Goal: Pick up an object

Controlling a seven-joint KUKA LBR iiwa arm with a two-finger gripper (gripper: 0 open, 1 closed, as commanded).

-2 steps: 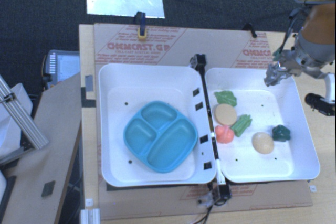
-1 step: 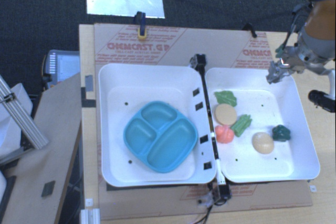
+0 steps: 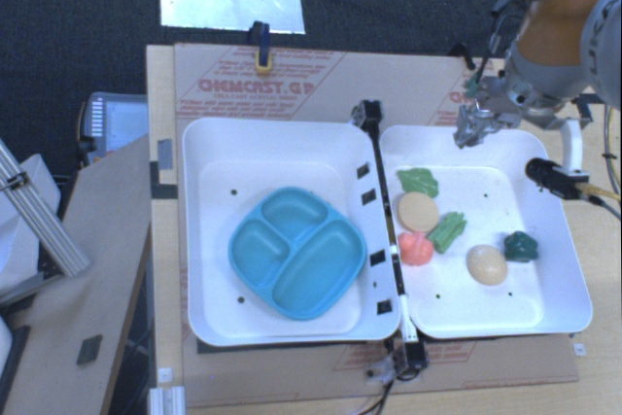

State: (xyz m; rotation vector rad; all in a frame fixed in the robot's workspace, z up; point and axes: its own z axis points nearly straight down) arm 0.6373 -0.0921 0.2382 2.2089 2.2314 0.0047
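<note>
Gripper (image 3: 473, 133): above the right bin's (image 3: 559, 306) far rim; whether clenched or released, cannot tell.
Objects: green leaf (image 3: 418, 180), beige round (image 3: 419, 211), pink piece (image 3: 415, 249), egg (image 3: 487, 264), dark green piece (image 3: 520, 246) in right bin.
Left bin (image 3: 209, 306): blue divided plate (image 3: 296, 251).

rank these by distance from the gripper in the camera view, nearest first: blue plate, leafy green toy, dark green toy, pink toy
From the gripper, at the right bin's far edge:
1. Leafy green toy, far left part of the right bin.
2. Dark green toy, right side, and pink toy, by the divider: too close to call.
3. Blue plate, in the left bin.
</note>
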